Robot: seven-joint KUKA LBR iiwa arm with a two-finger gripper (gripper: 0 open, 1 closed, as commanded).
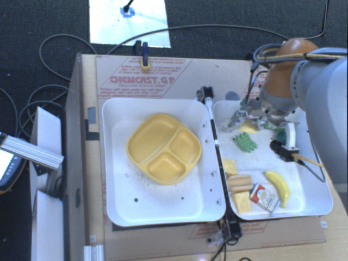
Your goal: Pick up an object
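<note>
My gripper (251, 118) hangs low over the far end of the right bin (315, 200), under the grey wrist with the orange band. A pale yellow piece (249, 128) lies directly beneath it, partly hidden. Just in front of it sits a green leafy toy (246, 142). Nearer the front lie a banana (278, 186), a red and white carton (265, 197), a tan bun-like roll (240, 182) and two yellow cheese-like slabs (229, 167) (242, 202). A small teal thing (280, 132) peeks out beside the wrist.
The left bin (117, 200) holds a yellow divided plate (164, 147). A black divider rail (215, 145) runs between the bins. Cables and a white sheet lie on the dark floor behind the bench.
</note>
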